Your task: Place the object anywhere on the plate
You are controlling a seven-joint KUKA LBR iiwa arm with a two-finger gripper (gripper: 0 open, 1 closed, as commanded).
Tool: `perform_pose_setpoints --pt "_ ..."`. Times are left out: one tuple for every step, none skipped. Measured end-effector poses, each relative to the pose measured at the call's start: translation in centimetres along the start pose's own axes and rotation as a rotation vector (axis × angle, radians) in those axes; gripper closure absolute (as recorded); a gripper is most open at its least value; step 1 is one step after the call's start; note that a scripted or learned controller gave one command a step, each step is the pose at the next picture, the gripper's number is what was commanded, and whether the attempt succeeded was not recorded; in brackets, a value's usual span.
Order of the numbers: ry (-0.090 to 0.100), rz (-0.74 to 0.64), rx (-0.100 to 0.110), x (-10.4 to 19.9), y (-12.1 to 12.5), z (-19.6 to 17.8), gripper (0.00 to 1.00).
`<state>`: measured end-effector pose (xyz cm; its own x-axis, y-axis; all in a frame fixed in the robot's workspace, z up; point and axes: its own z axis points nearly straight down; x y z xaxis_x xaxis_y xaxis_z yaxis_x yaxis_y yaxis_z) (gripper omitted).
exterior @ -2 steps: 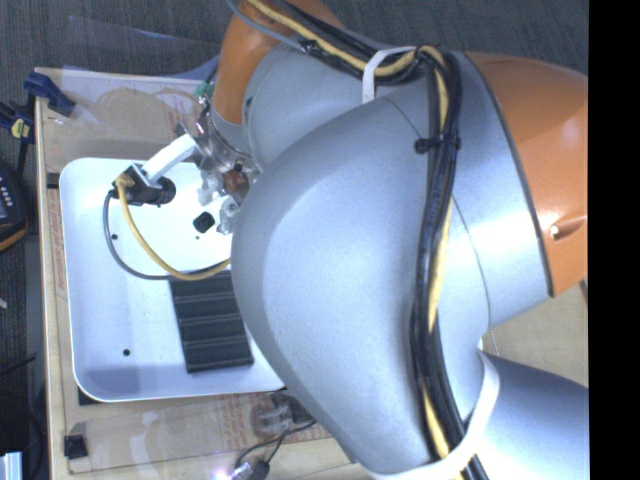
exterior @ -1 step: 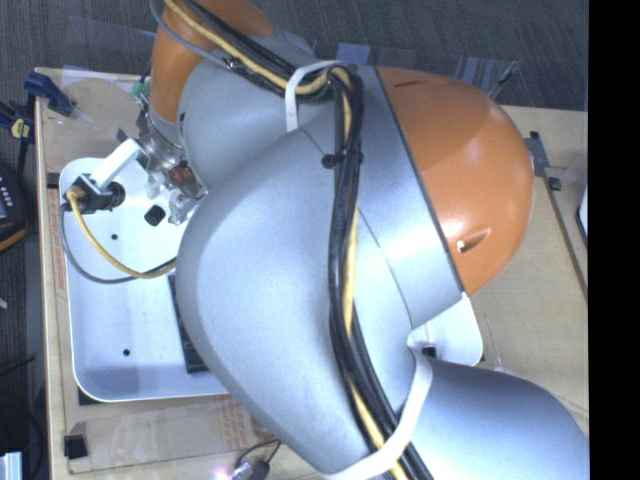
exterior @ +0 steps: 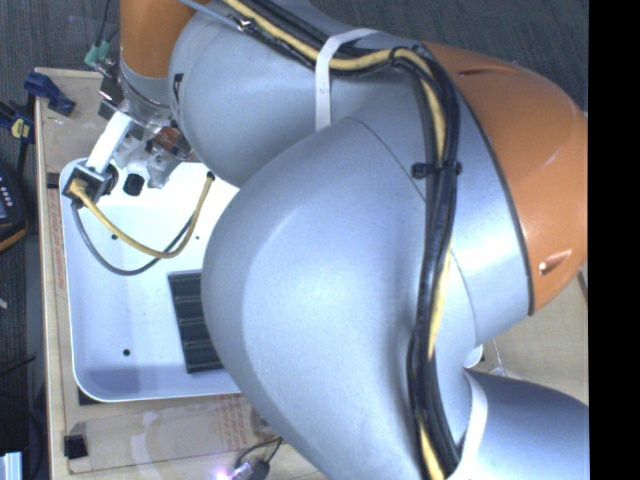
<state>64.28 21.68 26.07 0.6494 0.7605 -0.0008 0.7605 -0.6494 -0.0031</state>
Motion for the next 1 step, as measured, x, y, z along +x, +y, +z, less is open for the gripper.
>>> perform_pose_setpoints --pt "0.003 -0.336 -0.003 -3.23 -0.13 -13.73 1.00"
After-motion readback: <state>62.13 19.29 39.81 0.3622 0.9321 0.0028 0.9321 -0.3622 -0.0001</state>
